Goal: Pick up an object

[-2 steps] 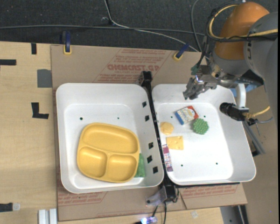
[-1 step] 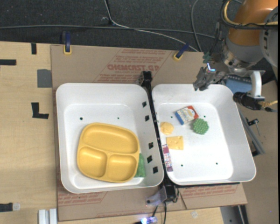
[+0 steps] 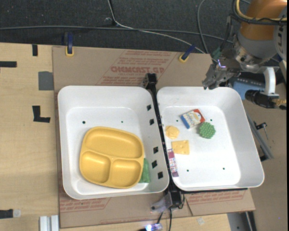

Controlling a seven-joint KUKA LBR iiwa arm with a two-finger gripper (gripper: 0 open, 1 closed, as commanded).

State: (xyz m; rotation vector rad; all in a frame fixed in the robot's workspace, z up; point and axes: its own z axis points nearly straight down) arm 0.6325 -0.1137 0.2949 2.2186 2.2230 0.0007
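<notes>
The right bin (image 3: 233, 174) serves as the landmark. Inside it, near its far-left part, lie a green ball (image 3: 206, 130), a small packet (image 3: 191, 118), a yellow wedge (image 3: 180, 147) and a round yellow piece (image 3: 172, 132), close together but mostly apart. A thin purple bar (image 3: 172, 162) lies along its left wall.

The tool (image 3: 216, 76) hangs over the far rim of this bin, above the things and holding nothing; whether it is apart or together cannot be told.

The ball looks light, bumpy and probably soft, so it should give a little and not slip; taking it across its middle seems best. The flat wedge probably offers little edge to take.
</notes>
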